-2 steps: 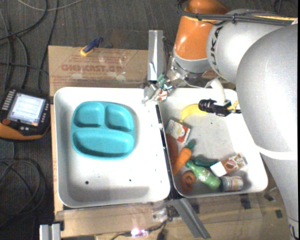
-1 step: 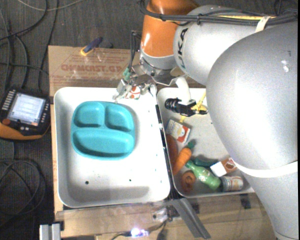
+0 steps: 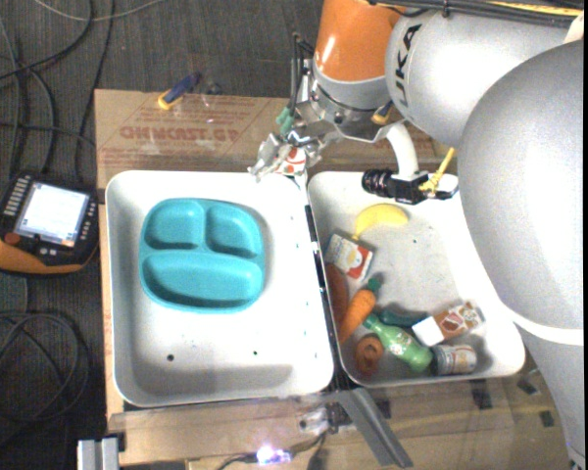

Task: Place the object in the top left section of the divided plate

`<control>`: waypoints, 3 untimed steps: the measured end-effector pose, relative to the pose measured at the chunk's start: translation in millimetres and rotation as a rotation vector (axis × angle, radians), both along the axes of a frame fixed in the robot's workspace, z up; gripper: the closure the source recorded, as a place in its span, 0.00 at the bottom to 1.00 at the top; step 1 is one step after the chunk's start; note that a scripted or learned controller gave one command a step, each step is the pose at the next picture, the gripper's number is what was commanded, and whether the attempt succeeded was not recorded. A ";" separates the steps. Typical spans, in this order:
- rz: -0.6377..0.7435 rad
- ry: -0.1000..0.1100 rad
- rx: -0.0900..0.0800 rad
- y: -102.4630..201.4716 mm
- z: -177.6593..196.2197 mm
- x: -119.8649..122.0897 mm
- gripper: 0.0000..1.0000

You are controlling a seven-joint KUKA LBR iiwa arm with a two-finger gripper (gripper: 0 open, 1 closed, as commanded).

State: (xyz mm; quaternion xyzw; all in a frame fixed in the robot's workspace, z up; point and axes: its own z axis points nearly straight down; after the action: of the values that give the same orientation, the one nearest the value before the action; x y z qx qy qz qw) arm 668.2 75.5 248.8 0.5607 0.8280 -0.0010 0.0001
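Observation:
A teal divided plate [image 3: 204, 255] lies in the left white bin [image 3: 127, 360], with two small sections on its far side and one long section near me. Its top left section [image 3: 171, 225] holds nothing. My gripper [image 3: 282, 157] hangs over the far rim where the two bins meet, up and to the right of the plate. A small red and white object [image 3: 295, 163] sits pinched at its fingertips, partly hidden by the metal fingers [image 3: 265, 160].
The right bin [image 3: 490, 360] holds a banana [image 3: 382, 215], a red and white carton [image 3: 350, 255], a carrot [image 3: 354, 307], a green bottle [image 3: 398, 342], a can [image 3: 454, 359] and other small items. A teach pendant [image 3: 41, 221] lies left of the bench. Cardboard [image 3: 176, 130] lies behind the bins.

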 end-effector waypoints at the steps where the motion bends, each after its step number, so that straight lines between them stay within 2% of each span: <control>1: 0.240 0.000 -0.001 68.9 -16.8 -0.1 1.00; 2: 0.509 -0.001 -0.002 -1.8 2.9 0.6 1.00; 3: 0.602 0.000 0.003 83.5 -76.2 -18.9 1.00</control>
State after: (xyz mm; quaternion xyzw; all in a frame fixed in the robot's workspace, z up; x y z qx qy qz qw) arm 649.3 159.0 172.6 0.2900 0.9570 0.0002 -0.0006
